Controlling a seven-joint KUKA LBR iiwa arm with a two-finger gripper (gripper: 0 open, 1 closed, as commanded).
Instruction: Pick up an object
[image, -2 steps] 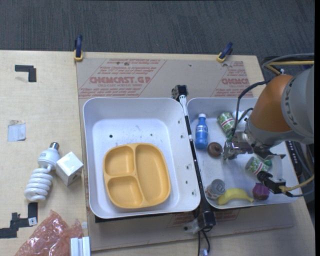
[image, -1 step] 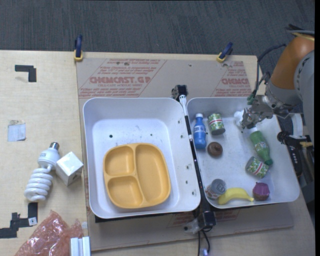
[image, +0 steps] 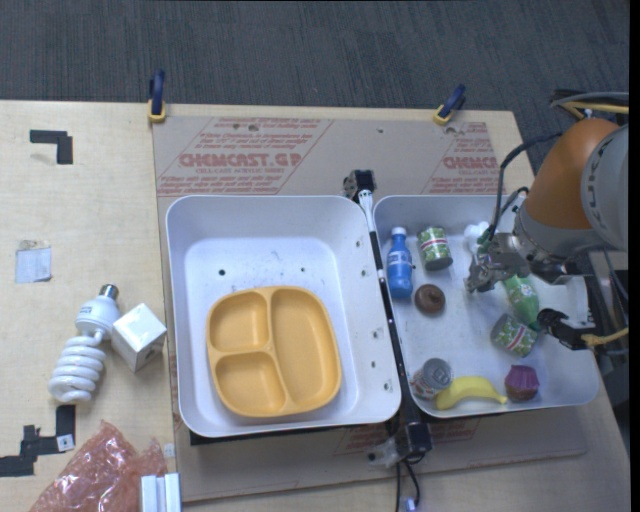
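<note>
Banana (image: 470, 392) foremost; "CHEMCAST" printed on brown board (image: 245, 150).

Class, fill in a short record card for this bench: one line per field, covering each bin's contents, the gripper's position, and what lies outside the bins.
Left bin: yellow divided plate
Right bin: blue bottle, green can, brown round object, green bottle, second green can, silver can, banana, purple object
Gripper: over the right bin's upper area, beside the green bottle; grip state unclear
Outside the bins, left: spiral light bulb, white cube, red mesh bag
</note>
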